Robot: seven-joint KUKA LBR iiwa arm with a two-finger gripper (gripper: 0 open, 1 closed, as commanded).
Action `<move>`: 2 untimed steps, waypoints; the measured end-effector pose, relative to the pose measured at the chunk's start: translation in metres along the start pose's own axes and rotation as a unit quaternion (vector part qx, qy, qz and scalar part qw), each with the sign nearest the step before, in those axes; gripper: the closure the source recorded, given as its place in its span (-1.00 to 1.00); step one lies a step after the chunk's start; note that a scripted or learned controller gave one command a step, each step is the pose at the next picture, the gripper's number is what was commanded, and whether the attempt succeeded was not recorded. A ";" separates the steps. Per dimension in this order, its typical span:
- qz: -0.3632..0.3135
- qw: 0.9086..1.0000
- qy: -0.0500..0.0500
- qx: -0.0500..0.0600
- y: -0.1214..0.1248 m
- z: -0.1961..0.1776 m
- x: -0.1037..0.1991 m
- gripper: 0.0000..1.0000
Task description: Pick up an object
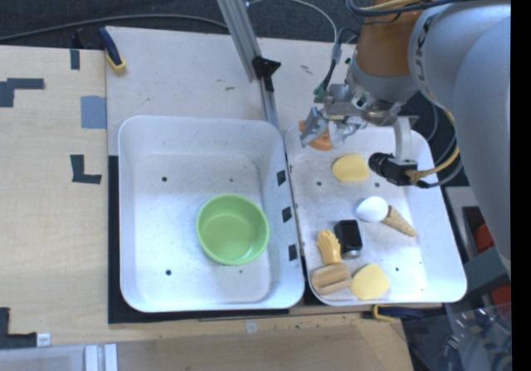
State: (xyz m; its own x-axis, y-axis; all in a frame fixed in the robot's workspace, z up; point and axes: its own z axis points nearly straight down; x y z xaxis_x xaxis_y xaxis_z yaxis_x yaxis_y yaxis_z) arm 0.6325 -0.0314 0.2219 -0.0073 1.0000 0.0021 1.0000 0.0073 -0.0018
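My jaws hang over the far end of the right bin (pixel 431 274), close to its left wall, and between them I clamp a small orange object (pixel 320 142), part of which peeks out below and to the side of the metal tips. My grey arm (pixel 465 37) comes in from the right, its orange band (pixel 390 17) sitting just above the wrist.

Below me in the same bin lie several more pieces. A yellow lump (pixel 350 168) rests near the middle of the far half, just beside a black part (pixel 390 168) of my own rig. Further toward the near edge a white egg-like piece (pixel 372 209) touches a tan cone (pixel 400 222). Next to those stands a small black block (pixel 349 237), with a yellow-orange ridged toy (pixel 329 246) touching its left side. At the near rim a tan bread-like roll (pixel 331 279) lies beside another rounded yellow piece (pixel 370 282).

The left bin (pixel 149 145) holds a green bowl (pixel 232 230), upright, toward its near right part. Both bins sit side by side on the desk (pixel 50 195)
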 end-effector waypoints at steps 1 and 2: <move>0.000 1.000 0.000 0.000 -0.011 -0.006 0.063 1.00; 0.000 1.000 0.000 0.000 -0.025 -0.014 0.113 1.00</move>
